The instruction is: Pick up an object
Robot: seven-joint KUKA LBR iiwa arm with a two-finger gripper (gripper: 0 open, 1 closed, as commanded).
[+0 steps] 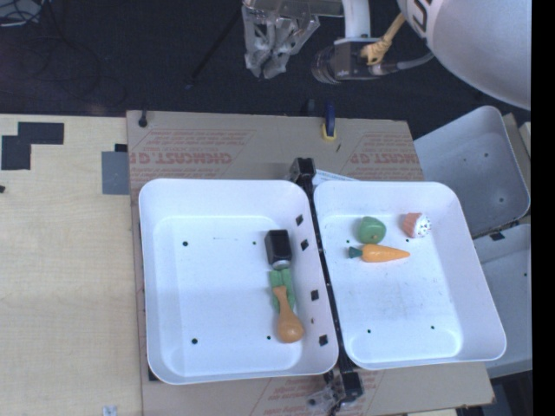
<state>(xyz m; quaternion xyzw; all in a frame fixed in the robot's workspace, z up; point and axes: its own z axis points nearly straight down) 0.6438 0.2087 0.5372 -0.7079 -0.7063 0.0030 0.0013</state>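
Arm parked high past the bins' far edge, gripper point(276, 46) hanging over dark floor, nothing in it; can't tell its state. Carrot point(382, 253) lies in right bin point(473, 267), near green ball point(372, 229).

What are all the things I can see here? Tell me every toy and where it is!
White bins: two, side by side on the bench.
Black block: one, black, left bin, near its right wall.
Green piece: one, green, left bin, just below the black block.
Orange pear-shaped toy: one, orange-tan, left bin, lying over the green piece's lower end.
Green round toy: one, green, right bin, upper part.
Toy carrot: one, orange with a dark green tip, right bin, just below the green round toy.
Strawberry-like toy: one, pinkish-red and white, right bin, right of the green round toy.
Brown board: one, with printed letters, under the bins.
Gripper: one, grey, above the bins at the top, holding nothing visible.
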